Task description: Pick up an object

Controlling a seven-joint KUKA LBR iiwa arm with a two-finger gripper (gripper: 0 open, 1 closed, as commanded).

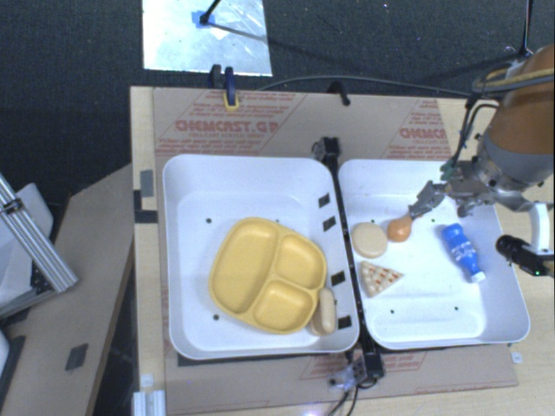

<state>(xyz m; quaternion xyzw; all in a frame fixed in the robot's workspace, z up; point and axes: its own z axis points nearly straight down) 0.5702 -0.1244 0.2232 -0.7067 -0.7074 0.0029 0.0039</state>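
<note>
Hand right by orange ball, grip state can't tell; ball could roll twd cookie, w/ fingertips glancing off.

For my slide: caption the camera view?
Gripper hovers beside an orange ball in the right bin.

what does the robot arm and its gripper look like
The arm enters from the right as a thick rounded body, orange on top with a grey section below it toward the wrist. A thin dark cable curves along its left side. The gripper is grey metal, slim and angular, far narrower than the arm. A separate black part sticks out lower down at the right edge.
</note>
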